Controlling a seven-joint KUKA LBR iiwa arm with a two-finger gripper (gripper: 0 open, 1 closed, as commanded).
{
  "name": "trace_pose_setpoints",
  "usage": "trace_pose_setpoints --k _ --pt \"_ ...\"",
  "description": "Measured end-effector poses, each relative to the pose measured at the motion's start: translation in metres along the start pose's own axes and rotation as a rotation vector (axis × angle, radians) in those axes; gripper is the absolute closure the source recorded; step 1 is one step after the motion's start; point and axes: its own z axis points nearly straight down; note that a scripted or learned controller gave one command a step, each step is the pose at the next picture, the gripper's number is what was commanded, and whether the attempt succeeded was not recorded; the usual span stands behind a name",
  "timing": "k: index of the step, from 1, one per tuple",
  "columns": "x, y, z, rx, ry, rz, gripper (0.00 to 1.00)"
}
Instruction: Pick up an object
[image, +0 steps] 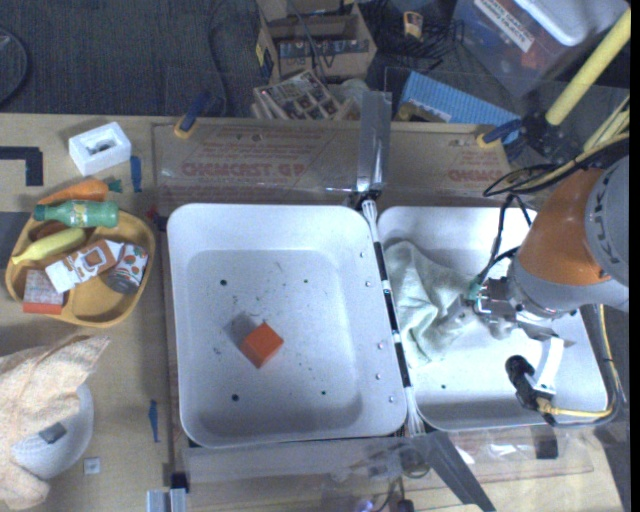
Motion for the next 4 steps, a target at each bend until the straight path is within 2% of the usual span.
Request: trace_pose_setpoints --k 1,2,3,4 --pt "-0.036 0.021 -0.062 0.011 0.0 0.036 0.0" --pt "0.032 0.059 -0.023 0.01 0.0 0.021 0.0" --pt "-0.039 0.057 -0.063 0.01 -0.001 0.064 0.0" --pt "0.036 0.011 -0.021 0.014 0.0 0.09 0.0"
